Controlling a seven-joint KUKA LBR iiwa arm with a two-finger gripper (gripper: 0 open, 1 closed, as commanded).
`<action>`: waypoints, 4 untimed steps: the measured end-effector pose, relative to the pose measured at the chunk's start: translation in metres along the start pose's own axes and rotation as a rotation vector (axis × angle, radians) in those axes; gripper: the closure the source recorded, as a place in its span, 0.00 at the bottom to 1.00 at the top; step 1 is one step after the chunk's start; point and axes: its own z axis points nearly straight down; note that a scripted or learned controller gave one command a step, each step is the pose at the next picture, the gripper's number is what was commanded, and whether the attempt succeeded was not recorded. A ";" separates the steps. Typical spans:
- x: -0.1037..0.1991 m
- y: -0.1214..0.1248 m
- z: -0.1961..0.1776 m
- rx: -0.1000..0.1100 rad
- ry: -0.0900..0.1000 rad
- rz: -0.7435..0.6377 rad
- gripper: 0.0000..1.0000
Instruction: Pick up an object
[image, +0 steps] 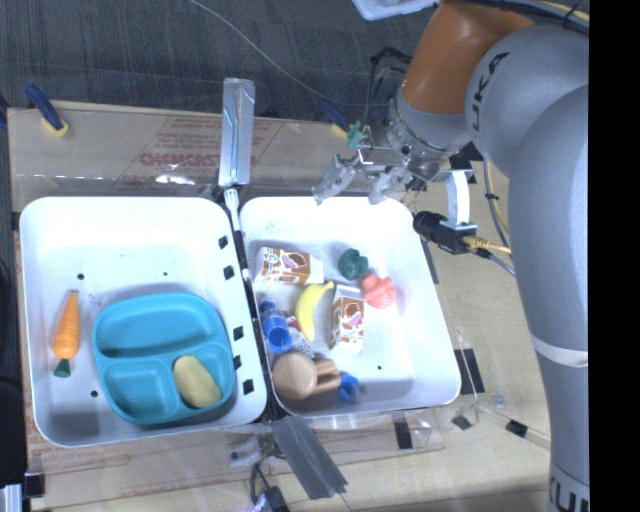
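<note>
Jaws spread wide and empty, the gripper (354, 184) hangs over the right bin's (425, 300) far rim; best descend upright astride the banana (313, 309); neighbours crowd it.

Robotics lab: taped bench (150, 140), white bins (40, 230), cabled arm (520, 110).

Objects sit in two white bins, centre and lower frame. Right bin (425, 330): snack packet (284, 266) lying flat at upper left; dark green piece (351, 264) beside a pink piece (378, 291); yellow banana (313, 308) mid-bin, touching a second packet (347, 319); blue items (274, 330) by the left wall; tan rounded object (297, 377) at the lower edge. Left bin (40, 230): orange carrot (66, 330) at far left; blue divided tray (160, 352) holding a yellow potato-like piece (197, 381) in its lower right compartment.
</note>
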 end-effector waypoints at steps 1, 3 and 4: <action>0.022 -0.022 -0.021 0.001 0.000 0.128 0.00; -0.080 -0.041 0.177 0.000 0.000 0.216 0.00; -0.080 -0.041 0.167 0.000 0.000 0.213 1.00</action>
